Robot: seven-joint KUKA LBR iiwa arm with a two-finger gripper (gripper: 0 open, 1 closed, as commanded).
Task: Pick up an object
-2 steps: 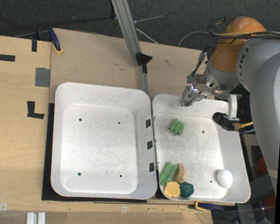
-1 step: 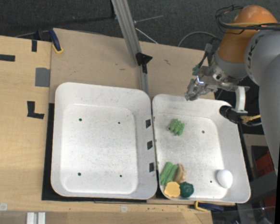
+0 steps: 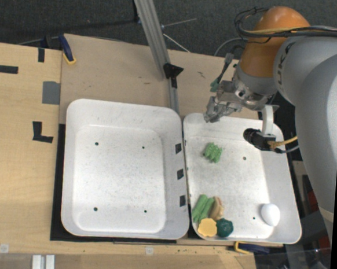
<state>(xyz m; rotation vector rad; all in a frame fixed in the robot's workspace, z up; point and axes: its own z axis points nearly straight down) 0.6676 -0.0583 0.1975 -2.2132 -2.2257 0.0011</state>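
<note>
Yellow obj (image 3: 207,227) at rt bin's (image 3: 252,178) front, green obj (image 3: 212,152) below tool (image 3: 212,116); finger state unclear.

The arm (image 3: 313,73) runs off the right edge — its jaws too small to judge their spacing.

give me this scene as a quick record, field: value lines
arm: reaches in from the right
gripper: above the far left corner of the right bin
loose item: green ridged piece, alone in the bin's upper half
near-edge cluster: green pod, tan piece, yellow piece, dark green piece
near right corner: white ball
left bin: beside the right bin
</note>
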